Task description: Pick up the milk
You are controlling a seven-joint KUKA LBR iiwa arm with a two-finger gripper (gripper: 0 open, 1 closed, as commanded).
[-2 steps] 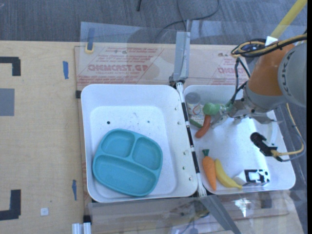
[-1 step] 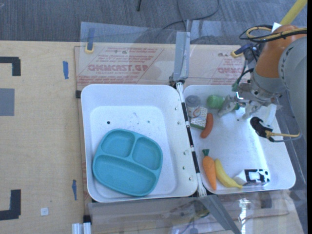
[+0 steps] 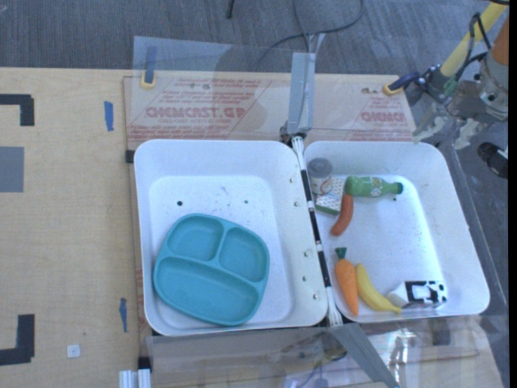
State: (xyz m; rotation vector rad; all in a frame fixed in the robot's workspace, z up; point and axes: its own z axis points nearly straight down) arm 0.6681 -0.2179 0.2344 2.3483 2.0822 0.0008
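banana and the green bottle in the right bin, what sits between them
Nothing does. In the camera view, the stretch between the banana and the green bottle is bare white bin floor.

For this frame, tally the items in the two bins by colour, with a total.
Orange: 2 (carrot, chili-shaped piece)
Green: 1 (bottle)
Yellow: 1 (banana)
Teal: 1 (divided plate)
Black and white: 1 (milk carton)
Grey and white: 1 (can)
Total: 7
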